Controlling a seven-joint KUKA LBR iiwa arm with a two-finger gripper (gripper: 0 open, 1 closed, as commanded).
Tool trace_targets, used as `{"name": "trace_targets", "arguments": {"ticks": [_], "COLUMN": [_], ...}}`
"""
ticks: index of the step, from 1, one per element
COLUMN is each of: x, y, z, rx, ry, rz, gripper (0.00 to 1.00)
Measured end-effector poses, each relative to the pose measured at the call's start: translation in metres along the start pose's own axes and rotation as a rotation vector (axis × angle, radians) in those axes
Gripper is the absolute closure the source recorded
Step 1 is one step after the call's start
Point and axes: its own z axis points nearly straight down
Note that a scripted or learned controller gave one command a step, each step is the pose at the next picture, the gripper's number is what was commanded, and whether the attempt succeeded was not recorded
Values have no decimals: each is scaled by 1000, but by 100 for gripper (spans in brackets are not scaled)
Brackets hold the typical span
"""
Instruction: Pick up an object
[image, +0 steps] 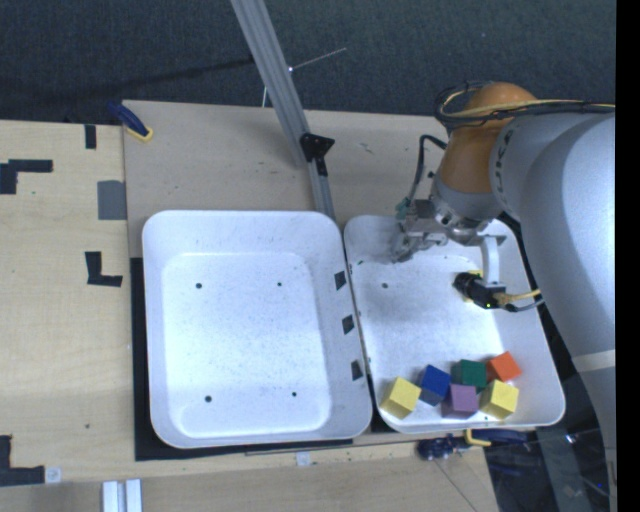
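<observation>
Across the bench (230, 160), largest first: grey arm (560, 200) reaching in from the right, orange band at the wrist. Two shallow white bins side by side; left bin (240, 330) carries nothing I can make out, right bin (420, 310) has the goods.

Claw (408, 243) hangs over the far end of the right bin, well apart from the blocks. Cannot tell how wide it stands; nothing visible in it.

Blocks clustered at the near end of the right bin: yellow block (402, 397) at the left of the group, blue block (435, 383) just beside it, green block (468, 374), purple block (463, 399), second yellow block (502, 399), orange block (505, 366) at the far right.

Handling, my guess: small cubes, light, stiff, flat-faced, probably wood or foam, not fragile. Faces may be a bit slick. Take one across two opposite flat sides. Middle ones sit packed, touching neighbours, poor room for the claw. Left yellow block or orange block look easiest, each with an open side.
</observation>
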Motion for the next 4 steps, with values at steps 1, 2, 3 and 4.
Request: {"name": "trace_targets", "arguments": {"ticks": [1,2,3,4], "x": [-3,0,1,54], "y": [0,4,5,-6], "z": [-64,-107,-137,-147], "rx": [-8,-6,-5,-2], "ry": [0,0,1,2], "rz": [2,1,2,-2], "gripper": [100,100,100,100]}}
